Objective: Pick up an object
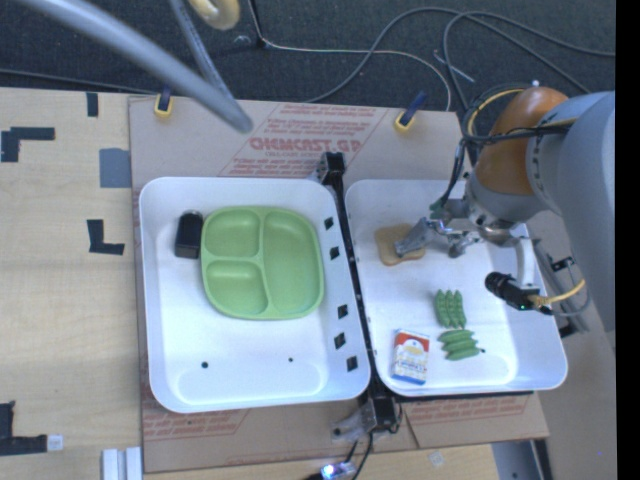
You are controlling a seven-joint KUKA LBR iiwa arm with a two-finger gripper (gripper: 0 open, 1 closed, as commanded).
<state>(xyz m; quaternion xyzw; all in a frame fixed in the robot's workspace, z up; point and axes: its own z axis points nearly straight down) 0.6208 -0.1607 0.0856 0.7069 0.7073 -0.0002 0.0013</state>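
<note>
Writing: red print runs across the brown cardboard sheet [300, 138] at upper centre of the frame, above the bins; too blurred to read. The small carton [410, 356] in the right bin has a red and white label, wording not legible.

Surface: pale wooden desk [60, 298] with black tape marks at the left edge of the frame. Cardboard sheet lies on it under both bins, held by a yellow clip [163, 104] at its upper left corner and another clip [405, 120] at upper right. Dark carpet [400, 8] across the top of the frame, with thin cables trailing over it.

Left bin [160, 348]: a green divided plate [263, 263], three compartments, sits in the centre. A small black block [188, 235] lies just beside the plate's left rim.

Right bin [530, 368]: a tan flat piece [393, 245] at upper left of this bin; two green pea pods [452, 323] lower centre; the carton lower left, near the pods.

Arm enters from the right of the frame, orange band over the right bin's upper edge. The tool [415, 243] is low, at the tan piece; its tip overlaps the piece's right side. Cannot tell whether it is released or clenched.

A blurred grey bar [130, 43] crosses the upper left of the frame, close to the camera.
</note>
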